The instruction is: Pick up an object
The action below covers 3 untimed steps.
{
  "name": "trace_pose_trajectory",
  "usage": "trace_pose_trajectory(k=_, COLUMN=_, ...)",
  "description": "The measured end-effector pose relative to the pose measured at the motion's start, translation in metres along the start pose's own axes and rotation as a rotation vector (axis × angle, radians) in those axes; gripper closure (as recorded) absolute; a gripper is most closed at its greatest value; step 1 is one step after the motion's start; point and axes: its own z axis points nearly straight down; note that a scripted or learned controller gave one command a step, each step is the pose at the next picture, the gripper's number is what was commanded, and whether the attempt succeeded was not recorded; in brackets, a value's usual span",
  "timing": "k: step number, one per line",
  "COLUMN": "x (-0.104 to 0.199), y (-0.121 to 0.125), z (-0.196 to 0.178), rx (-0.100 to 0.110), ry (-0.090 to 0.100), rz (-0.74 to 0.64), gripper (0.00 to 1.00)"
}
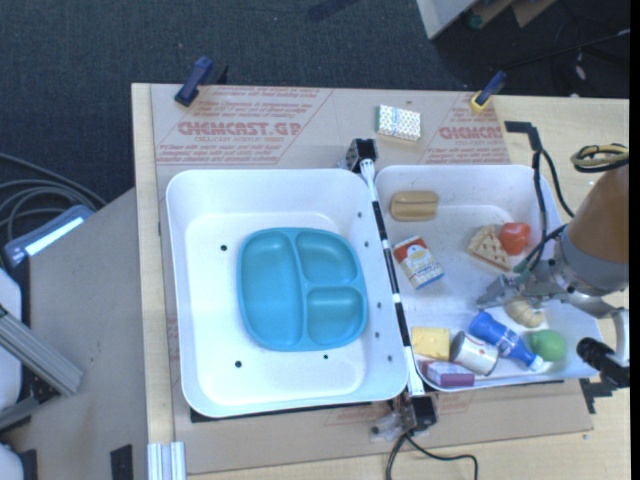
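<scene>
Gripper [508, 290] of the grey arm with orange band sits low in the right white bin [455, 180], coming in from the right; whether it is apart or together I cannot tell, metal tips blur into the clutter. No object seen clamped. Step in hand looks like the approach or descent for a grasp, nothing lifted yet. Likeliest target is the small beige rounded object [524, 314], just beside and slightly below the tool tip, possibly touching. Near it: blue bottle-shaped toy [497, 331] and green round ball [547, 345] toward the bin's front edge, silver can [473, 354], yellow block [431, 342]. Farther back: wedge of toy pizza with a red tomato [497, 244], small red-and-white carton [419, 263], tan bread roll [414, 205]. Next move calls for settling squarely over one item, closing, then a straight lift; crowding with neighbours could spoil the grip. Left white bin [200, 208] holds a light blue divided plastic tray [300, 288], well apart from the tool.
</scene>
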Motion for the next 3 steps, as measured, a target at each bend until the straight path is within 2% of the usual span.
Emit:
trace_pose_trajectory(k=1, x=0.000, y=0.000, z=-0.010, rx=-0.002, ry=-0.001, rz=0.001, gripper=1.00)
trace_pose_trajectory(k=2, x=0.079, y=0.013, z=0.000, rx=0.001, ry=0.002, rz=-0.002, gripper=1.00)
trace_pose_trajectory(k=3, x=0.170, y=0.006, z=-0.101, rx=-0.002, ry=0.001, rz=-0.002, gripper=1.00)
